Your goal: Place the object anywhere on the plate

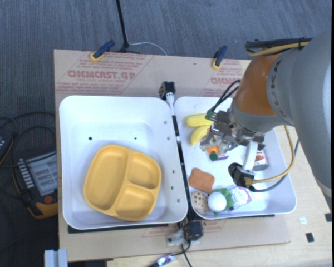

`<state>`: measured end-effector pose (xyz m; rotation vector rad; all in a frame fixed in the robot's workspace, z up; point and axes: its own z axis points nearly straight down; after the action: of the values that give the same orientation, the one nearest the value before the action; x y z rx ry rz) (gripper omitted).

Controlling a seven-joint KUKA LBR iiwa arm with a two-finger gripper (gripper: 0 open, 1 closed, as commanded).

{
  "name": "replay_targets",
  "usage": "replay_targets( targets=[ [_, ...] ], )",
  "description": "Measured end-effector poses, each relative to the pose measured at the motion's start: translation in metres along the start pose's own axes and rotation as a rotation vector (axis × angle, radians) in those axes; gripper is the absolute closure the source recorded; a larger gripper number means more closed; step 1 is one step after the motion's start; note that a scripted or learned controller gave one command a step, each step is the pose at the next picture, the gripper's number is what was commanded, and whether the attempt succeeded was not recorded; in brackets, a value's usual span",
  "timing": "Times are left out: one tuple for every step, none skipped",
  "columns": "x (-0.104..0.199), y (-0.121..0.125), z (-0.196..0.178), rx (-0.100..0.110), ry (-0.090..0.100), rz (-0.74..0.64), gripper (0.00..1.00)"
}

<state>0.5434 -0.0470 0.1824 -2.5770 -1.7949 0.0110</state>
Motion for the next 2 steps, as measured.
replay_targets(
  targets=[
    [0.089, 0.012, 0.000, 0.000, 0.003, 0.064, 1.00],
    [0.138, -0.033, -0.044, -0.002, 0.003, 0.175, 1.00]
  ],
)
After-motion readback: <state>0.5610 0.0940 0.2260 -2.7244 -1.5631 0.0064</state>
